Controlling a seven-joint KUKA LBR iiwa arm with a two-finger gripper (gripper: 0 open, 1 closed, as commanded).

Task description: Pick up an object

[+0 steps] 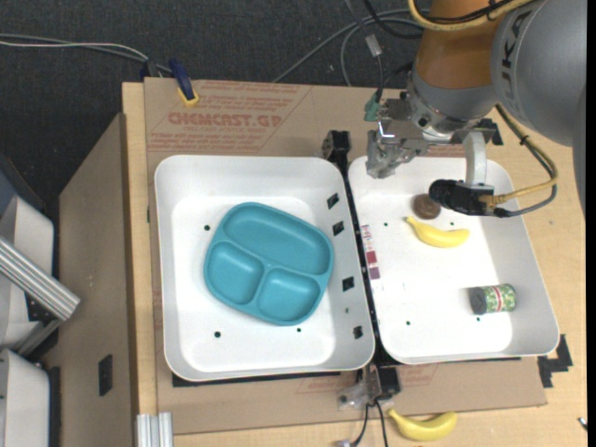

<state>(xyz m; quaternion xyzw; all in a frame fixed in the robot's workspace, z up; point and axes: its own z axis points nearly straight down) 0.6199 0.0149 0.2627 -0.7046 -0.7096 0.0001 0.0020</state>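
Observation:
My gripper (384, 161) hangs over the far left corner of the right bin (521, 250), below the arm's orange band. Nothing shows in it. A yellow banana (438, 234) lies in that bin, a little right of and nearer than the gripper. Just behind the banana sits a small brown round object (426, 206). A small dark can with a green and red label (492, 298) lies on its side towards the bin's near right. In the left bin (177, 250) rests a blue divided plate (268, 262).
A black part on a cable (461, 196) hangs from the arm beside the brown object. A second banana (424, 424) lies outside the bins at the bench's front edge. Black clips line the ridge between the bins. A cardboard sheet (223, 110) lies under both.

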